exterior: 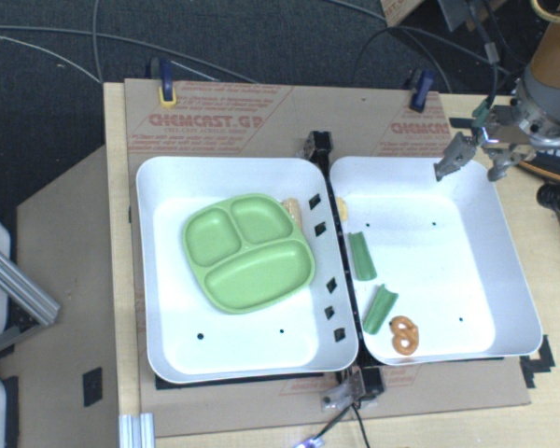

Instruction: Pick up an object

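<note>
Down at the near edge of the right bin point(504, 278) lies a little brown pretzel point(404, 334). Just beside it, up and to the left, is a short green stick point(380, 308), tilted. A second green stick point(361, 256) lies a bit farther back, close to the wall between the two bins. All three things rest flat on the white floor, on the left side of that bin.

Next door, the left bin point(163, 250) holds a big green plate point(249, 252) with three sections. A small tan thing point(291, 212) peeks out at the plate's far right edge, touching it.

Up at the far right corner of the right bin, the gripper point(474, 160) hangs above the rim. Its two fingers are spread apart and nothing is between them. It is well apart from the pretzel and both green sticks.
</note>
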Robot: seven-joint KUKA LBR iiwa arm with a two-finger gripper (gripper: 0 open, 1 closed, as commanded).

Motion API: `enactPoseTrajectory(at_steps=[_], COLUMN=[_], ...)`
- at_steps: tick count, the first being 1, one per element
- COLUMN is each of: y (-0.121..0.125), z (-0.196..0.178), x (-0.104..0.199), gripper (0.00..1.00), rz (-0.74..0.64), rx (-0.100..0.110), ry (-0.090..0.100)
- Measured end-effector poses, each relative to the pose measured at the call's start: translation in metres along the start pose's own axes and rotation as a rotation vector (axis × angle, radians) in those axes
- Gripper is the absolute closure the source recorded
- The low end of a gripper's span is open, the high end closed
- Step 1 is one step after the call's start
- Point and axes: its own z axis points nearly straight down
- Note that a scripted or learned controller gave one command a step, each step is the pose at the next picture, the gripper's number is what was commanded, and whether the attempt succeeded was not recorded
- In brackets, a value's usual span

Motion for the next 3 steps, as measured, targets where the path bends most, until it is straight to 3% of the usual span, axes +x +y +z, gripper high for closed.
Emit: enactPoseTrajectory(at_steps=[3], y=[0.002], z=[0.160], x=[-0.004], gripper=[0.00], rz=[0.001], rx=[0.006], ry=[0.002])
